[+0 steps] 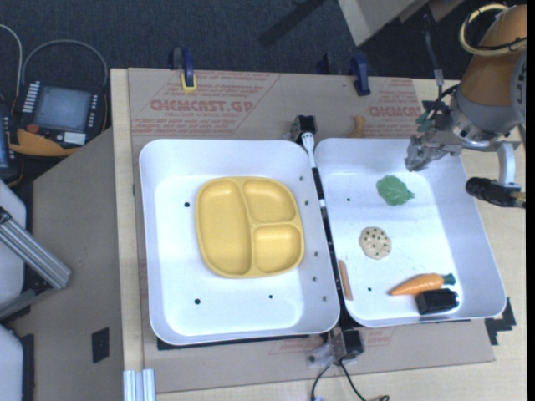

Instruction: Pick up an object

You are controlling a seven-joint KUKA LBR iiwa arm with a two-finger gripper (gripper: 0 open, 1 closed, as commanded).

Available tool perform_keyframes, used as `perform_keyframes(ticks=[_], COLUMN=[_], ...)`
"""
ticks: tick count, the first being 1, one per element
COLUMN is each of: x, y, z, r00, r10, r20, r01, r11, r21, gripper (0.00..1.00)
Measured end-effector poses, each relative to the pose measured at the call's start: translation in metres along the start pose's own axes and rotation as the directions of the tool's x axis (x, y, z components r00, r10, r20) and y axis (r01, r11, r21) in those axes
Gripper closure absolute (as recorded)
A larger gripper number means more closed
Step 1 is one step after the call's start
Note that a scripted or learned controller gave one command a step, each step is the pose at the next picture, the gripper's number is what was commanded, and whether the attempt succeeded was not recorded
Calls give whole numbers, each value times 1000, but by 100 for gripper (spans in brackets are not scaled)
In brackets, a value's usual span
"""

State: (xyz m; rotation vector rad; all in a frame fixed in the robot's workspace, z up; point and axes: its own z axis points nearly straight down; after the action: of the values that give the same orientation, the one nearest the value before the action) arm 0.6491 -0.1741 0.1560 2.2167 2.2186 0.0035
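In the right bin point(468, 224) lie a green leafy piece point(394, 190), a round cookie point(375, 242), an orange carrot point(418, 284) and a small black block point(437, 302). My gripper point(420, 159) hangs over the bin's far right corner, up and to the right of the green piece and apart from it. Its fingers point down and nothing shows between them.
The left bin point(167, 224) holds a yellow divided plate point(249, 225). A thin brown stick point(343, 277) lies at the right bin's left wall. Clamps point(188, 72) sit on the cardboard's far edge. A pendant screen point(60, 111) rests at far left.
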Motion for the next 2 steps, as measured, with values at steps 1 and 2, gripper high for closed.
perform_keyframes(ticks=[1,2], x=[2,2], y=[7,9], z=[-64,-112], r00=[1000,1000], r10=[-1,0], r20=[1,1], r01=[1,0], r11=[1000,1000], r21=[-3,-3], gripper=[100,100])
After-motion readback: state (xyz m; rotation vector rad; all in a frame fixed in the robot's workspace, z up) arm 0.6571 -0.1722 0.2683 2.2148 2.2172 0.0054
